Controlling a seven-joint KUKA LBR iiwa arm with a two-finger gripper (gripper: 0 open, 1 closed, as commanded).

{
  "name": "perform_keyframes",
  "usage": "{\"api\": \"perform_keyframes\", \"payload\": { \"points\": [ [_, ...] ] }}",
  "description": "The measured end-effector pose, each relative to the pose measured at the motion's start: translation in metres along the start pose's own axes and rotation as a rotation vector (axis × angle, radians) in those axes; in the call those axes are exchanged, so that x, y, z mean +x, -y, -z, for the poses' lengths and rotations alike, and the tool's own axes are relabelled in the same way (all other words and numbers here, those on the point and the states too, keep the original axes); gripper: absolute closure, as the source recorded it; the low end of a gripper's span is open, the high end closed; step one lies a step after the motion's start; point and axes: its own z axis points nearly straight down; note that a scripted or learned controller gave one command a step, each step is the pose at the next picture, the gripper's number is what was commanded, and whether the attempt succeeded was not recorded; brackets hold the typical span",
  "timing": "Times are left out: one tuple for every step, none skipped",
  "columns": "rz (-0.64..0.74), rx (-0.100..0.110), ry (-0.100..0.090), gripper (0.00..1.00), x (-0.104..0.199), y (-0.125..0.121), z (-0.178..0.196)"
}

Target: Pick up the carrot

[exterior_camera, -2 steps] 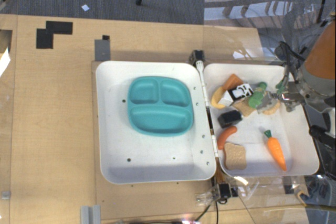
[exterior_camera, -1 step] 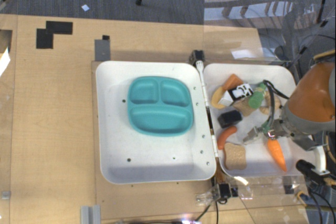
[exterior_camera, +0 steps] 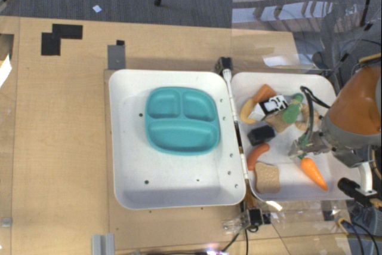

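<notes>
The carrot [exterior_camera: 314, 172] is a small orange cone lying at the front right of the right bin [exterior_camera: 286, 191], with its tip pointing to the front right. My gripper [exterior_camera: 303, 147] comes in from the right and sits low in that bin, just above and behind the carrot's thick end. From this view I cannot make out whether it touches the carrot. The arm's orange band [exterior_camera: 360, 106] and grey wrist cover the bin's right side.
The right bin also holds an orange wedge [exterior_camera: 263, 92], a banana [exterior_camera: 247, 111], a black-and-white item [exterior_camera: 275, 105], a green piece [exterior_camera: 293, 111], a black block [exterior_camera: 260, 134], a red sausage [exterior_camera: 256, 155] and a tan block [exterior_camera: 267, 178]. A teal divided plate [exterior_camera: 181, 120] lies in the left bin [exterior_camera: 128, 188].
</notes>
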Motion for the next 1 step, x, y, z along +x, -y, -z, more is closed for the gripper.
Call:
{"api": "perform_keyframes", "payload": {
  "points": [
    [0.016, 0.006, -0.003, 1.00, 0.0618, -0.0022, 0.1116]
  ]
}}
